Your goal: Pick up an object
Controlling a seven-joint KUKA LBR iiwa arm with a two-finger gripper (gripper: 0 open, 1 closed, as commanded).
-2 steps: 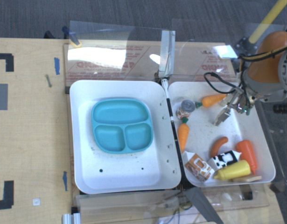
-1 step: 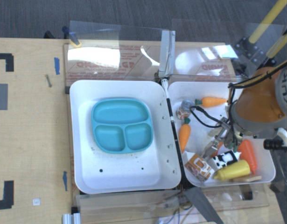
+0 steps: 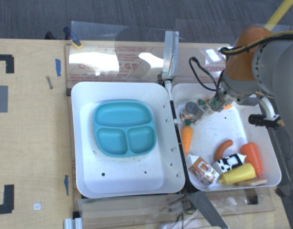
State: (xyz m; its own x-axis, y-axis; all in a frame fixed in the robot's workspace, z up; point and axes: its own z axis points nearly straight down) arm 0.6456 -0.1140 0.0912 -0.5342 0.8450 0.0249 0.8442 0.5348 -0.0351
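The small grey metal can (image 3: 188, 111) lies in my right white bin (image 3: 260, 128), at its upper left, just above the orange plastic carrot (image 3: 186, 138). My tool (image 3: 214, 104) hangs just beside the can. It could roll or get nudged against the carrot. How far the tool is open, I cannot tell.

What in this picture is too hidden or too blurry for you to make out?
- Gripper: small and blurred; the fingers' state is unclear, and so is any grasp on the grey can.
- Small object by the wrist: green and orange bits, too small to identify.
- Carton: its printing is too small to read.
- Yellow bottle: partly covers the black-and-white toy.
- Arm: cut off by the right edge.
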